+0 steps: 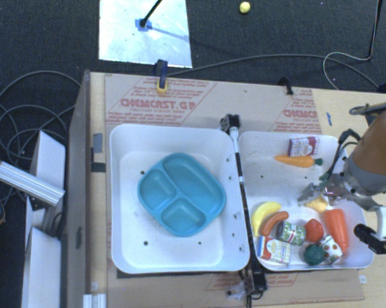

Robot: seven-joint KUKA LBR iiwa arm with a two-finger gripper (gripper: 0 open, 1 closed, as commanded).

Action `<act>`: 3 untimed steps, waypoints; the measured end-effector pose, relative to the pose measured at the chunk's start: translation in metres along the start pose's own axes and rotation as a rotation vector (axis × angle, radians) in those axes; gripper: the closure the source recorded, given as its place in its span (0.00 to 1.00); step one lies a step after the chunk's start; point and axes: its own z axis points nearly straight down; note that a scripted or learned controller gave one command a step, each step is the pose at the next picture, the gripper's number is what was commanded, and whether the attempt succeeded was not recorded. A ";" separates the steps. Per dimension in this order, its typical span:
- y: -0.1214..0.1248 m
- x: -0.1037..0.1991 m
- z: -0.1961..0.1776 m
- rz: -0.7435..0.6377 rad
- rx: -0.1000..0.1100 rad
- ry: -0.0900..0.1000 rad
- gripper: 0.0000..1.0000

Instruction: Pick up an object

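Note:
The right bin (268, 184) holds several toy foods. A small carrot (296, 161) and a pink carton (302, 146) lie at its far side. A yellow banana (265, 214), a red sausage (274, 222), a green can (291, 233), a red tomato (313, 230), a large carrot (337, 228), a dark green piece (314, 254) and a white carton (275, 251) crowd its near side. My gripper (315, 193) hangs low over the bin's right half, just above a small yellow piece (318, 204) beside the large carrot.
The left bin (130, 243) carries a blue divided plate (181, 194). A clamped ridge (238, 177) separates the two bins. Cables run over the floor behind the bench, and the grey arm (373, 156) covers the right bin's right rim.

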 end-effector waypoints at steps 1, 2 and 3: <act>0.002 0.000 -0.011 -0.002 -0.005 -0.002 1.00; 0.002 0.000 -0.011 -0.002 -0.004 -0.001 0.00; 0.058 0.034 0.019 -0.002 -0.003 -0.001 0.00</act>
